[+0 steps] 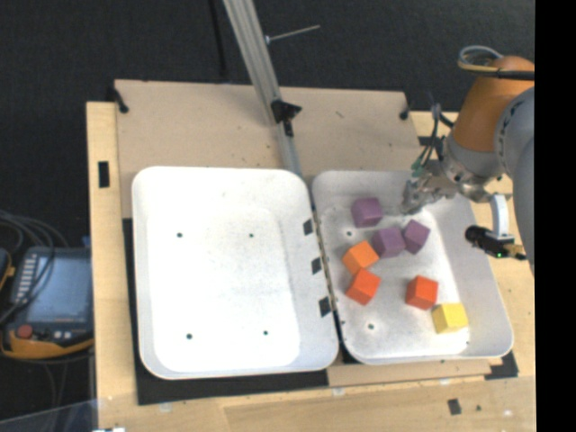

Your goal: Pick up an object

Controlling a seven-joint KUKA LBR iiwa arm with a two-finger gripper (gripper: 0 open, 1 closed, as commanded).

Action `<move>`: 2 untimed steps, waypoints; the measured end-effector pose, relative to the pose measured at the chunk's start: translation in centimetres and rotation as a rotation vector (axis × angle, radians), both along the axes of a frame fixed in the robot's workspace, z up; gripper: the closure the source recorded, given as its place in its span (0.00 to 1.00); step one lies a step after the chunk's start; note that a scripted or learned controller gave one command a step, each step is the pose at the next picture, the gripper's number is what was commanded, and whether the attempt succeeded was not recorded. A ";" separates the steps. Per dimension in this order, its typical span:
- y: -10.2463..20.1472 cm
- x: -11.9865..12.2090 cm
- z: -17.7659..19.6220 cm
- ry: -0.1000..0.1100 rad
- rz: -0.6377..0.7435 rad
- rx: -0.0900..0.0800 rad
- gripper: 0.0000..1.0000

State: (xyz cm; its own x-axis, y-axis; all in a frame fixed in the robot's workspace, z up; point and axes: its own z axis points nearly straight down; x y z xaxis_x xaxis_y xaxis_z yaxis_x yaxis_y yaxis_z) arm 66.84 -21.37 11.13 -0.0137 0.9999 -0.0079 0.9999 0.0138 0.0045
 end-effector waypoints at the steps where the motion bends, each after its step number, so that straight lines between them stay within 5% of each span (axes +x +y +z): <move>1: 0.2 -0.3 4.6 -0.002 -0.006 0.007 1.00; 2: 0.0 -0.1 10.2 -0.004 -0.004 0.005 1.00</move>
